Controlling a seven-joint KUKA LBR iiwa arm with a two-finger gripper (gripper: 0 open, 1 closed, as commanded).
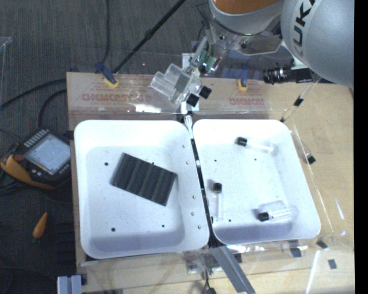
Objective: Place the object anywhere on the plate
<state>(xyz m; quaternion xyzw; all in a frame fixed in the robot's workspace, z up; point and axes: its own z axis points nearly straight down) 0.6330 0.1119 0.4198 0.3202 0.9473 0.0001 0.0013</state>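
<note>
- I see the gripper (pixel 185 92) raised above the far rim where the two bins meet, its clear fingers (pixel 168 81) spread apart with nothing between them.
- Dark ribbed plate (pixel 144 178) lies flat in the left bin (pixel 92 229).
- Three clear tubes with black caps sit in the right bin (pixel 299 172): one (pixel 254 144) near the far wall, one (pixel 217 201) by the divider, one (pixel 275 213) near the front right corner.

I see my arm (pixel 270 14) reaching in from the far right, claw (pixel 183 86) tilted down-left, raised.
</note>
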